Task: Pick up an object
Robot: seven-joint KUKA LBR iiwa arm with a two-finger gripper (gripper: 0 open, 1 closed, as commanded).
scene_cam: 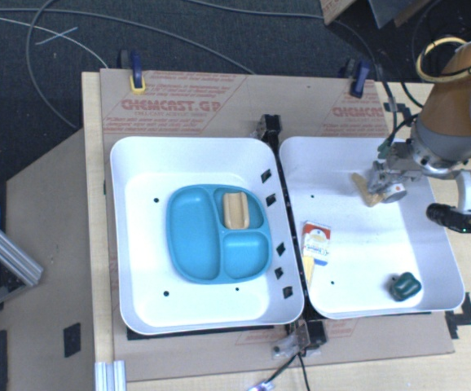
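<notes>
Right bin [431, 300] as the landmark: a green lump [405, 286] sits at its near corner, a small carton [316, 243] by its left wall. At the far end the tool [384, 187] is clamped on a tan block [368, 189]. Beyond that wall, a blue tray [195, 235] holds a wooden piece [235, 210].

Two white bins side by side. Left bin [138, 243]: blue divided tray [199, 243], tan block [235, 210] in its upper-right compartment. Right bin [358, 292]: small carton [316, 243] nr left wall, green obj [405, 286] at lower right. Gripper [380, 187] low over upper right, on a tan piece [364, 187].
</notes>
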